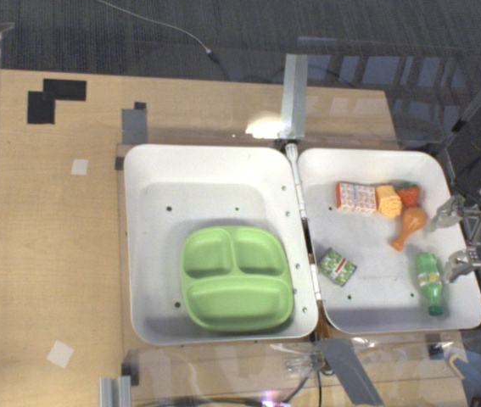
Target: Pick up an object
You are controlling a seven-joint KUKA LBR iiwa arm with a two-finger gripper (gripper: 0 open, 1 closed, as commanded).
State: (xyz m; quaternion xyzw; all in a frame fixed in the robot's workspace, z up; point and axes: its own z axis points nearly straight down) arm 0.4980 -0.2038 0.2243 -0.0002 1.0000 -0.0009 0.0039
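The right bin holds several small objects. A red-and-white box, a yellow piece and a red piece lie near its far side. An orange drumstick lies just below them. A green bottle rests by the right wall, and a small green box sits near the left wall. My gripper hovers at the bin's right edge, open, one fingertip beside the drumstick and the other just right of the bottle's top. Nothing sits between them.
The left bin carries a green divided plate. A metal post stands behind the seam between the bins. Bare wooden bench stretches to the left.
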